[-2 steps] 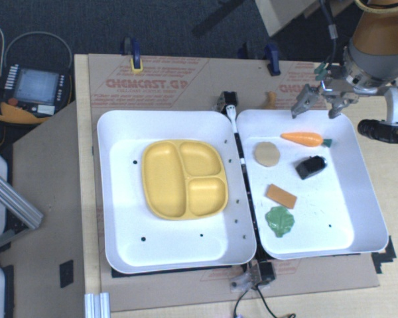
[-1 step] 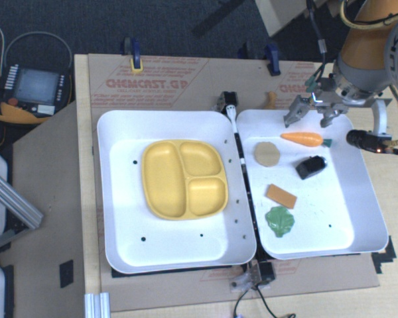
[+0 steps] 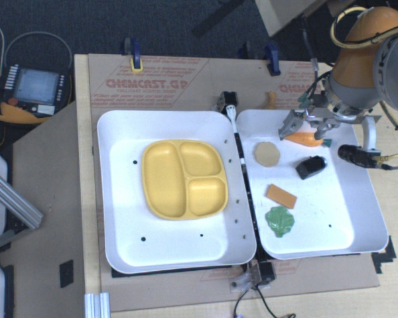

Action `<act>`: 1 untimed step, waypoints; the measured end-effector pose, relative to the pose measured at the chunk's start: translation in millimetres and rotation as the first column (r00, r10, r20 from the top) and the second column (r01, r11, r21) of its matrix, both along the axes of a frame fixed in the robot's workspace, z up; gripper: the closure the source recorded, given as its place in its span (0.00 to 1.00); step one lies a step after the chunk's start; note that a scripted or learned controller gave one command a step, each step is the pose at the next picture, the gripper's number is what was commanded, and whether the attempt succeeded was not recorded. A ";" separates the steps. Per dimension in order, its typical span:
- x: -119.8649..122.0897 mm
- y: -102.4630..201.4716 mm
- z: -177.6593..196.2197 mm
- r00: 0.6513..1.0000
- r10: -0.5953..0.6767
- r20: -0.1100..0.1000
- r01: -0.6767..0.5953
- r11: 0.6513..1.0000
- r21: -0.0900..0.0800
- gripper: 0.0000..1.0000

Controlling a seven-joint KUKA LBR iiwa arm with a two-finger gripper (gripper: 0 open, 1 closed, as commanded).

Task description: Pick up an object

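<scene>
On bench: two shallow white plastic bins side by side, left bin (image 3: 113,177) and right bin (image 3: 358,211), on a brown cardboard sheet (image 3: 186,78) printed with red lettering.
Arm: grey KUKA arm with an orange band (image 3: 365,38) above the wrist, reaching in from the right, over the far edge of the right bin.
Gripper: two-finger gripper (image 3: 304,126) low at the far end of the right bin; jaws stand spread, with nothing seen clamped between them.
Orange carrot-shaped piece (image 3: 304,138): lies directly beneath the jaws, partly hidden by the fingers; contact cannot be told.
Round tan disc (image 3: 266,154): just left of the jaws and slightly nearer the camera, apart from them.
Small black block (image 3: 311,167): just below the jaws, nearer the camera, tilted.
Orange-brown rectangular slab (image 3: 280,195): well below the jaws, toward the bin's middle.
Green leafy toy vegetable (image 3: 279,220): beyond the slab, just beside it, farthest from the jaws in this bin.
Yellow three-compartment plastic tray (image 3: 184,177): well left of the jaws, in the middle of the left bin.
</scene>
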State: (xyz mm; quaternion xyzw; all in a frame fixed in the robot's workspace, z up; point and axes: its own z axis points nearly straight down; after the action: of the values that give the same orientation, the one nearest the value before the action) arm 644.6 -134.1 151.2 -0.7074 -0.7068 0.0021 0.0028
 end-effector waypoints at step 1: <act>-0.5 6.5 -60.6 1.000 0.001 0.006 -0.001 1.000 0.000 0.00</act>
State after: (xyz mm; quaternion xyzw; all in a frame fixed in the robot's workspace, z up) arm 644.1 -127.6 90.6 -0.7070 -0.7072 -0.0001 0.0005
